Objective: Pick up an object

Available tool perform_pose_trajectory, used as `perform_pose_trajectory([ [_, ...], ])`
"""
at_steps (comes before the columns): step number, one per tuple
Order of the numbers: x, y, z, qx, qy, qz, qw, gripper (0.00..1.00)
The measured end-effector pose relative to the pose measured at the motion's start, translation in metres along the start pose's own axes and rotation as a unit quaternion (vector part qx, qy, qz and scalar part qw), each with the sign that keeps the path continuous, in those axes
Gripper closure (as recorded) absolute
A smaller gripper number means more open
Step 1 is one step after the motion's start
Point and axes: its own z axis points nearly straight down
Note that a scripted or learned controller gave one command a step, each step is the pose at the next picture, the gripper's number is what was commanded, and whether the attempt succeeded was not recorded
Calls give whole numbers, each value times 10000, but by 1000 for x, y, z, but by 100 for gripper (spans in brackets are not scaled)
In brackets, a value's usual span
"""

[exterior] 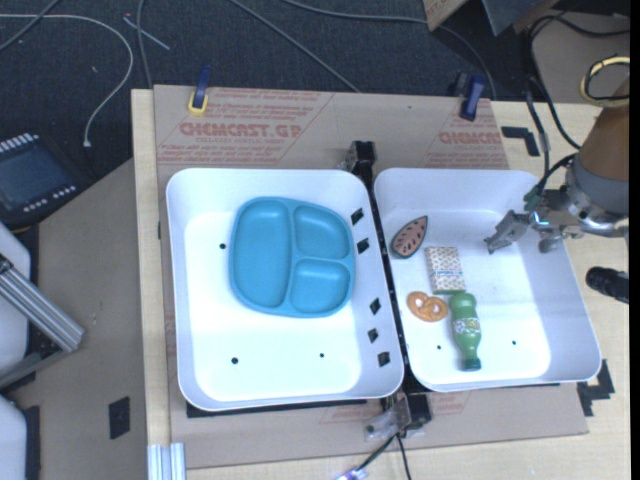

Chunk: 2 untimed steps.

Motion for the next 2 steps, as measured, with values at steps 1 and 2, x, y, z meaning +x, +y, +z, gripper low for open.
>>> perform_pose_trajectory([
  [1, 3, -3, 64, 10, 3, 4, 10000, 0],
  [2, 2, 0, 48, -35, -11, 3, 10000, 100],
])
